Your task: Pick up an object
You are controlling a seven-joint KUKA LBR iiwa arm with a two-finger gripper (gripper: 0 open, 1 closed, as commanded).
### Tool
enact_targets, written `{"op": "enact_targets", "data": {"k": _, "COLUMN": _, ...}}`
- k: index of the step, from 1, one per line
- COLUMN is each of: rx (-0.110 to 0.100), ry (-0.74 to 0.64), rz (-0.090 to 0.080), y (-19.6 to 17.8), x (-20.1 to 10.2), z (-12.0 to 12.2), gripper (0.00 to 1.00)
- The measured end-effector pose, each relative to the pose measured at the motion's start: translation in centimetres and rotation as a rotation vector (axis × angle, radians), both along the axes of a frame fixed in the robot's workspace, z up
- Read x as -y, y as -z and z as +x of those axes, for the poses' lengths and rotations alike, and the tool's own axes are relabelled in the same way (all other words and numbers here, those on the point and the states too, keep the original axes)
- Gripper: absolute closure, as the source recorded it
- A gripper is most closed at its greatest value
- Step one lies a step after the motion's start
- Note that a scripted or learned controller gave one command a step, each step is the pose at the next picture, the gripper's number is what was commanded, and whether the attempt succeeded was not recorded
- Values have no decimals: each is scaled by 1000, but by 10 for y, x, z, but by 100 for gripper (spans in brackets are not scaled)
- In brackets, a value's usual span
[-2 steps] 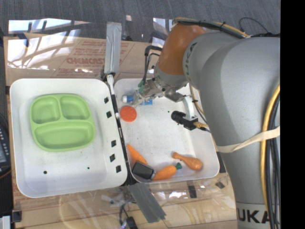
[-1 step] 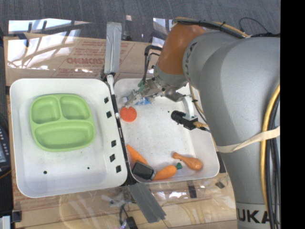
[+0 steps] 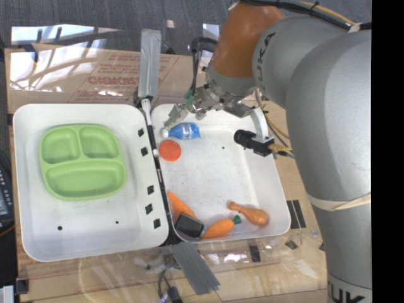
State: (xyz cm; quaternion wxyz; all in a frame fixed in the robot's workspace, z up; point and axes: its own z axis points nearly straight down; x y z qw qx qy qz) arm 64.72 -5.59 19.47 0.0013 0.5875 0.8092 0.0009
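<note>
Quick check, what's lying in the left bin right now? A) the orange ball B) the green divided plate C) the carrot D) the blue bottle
B: the green divided plate sits in the left bin, while the blue bottle, orange ball and carrot all lie in the right bin.

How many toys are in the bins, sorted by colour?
Orange: 4 — ball, carrot, carrot, drumstick
Blue: 1 — bottle
Black: 1 — block
Green: 1 — divided plate
Total: 7
</note>
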Motion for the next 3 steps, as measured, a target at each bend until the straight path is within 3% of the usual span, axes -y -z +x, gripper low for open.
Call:
{"op": "enact_targets", "data": {"k": 1, "rx": -4, "ry": -46, "rz": 0, "y": 103, "x": 58, "z": 10, "gripper": 0}}
{"op": "enact_targets", "data": {"k": 2, "rx": -2, "ry": -63, "rz": 0, "y": 77, "x": 46, "z": 10, "gripper": 0}}
{"op": "enact_targets", "data": {"k": 3, "rx": -7, "ry": -50, "rz": -1, "y": 103, "x": 57, "z": 10, "gripper": 0}}
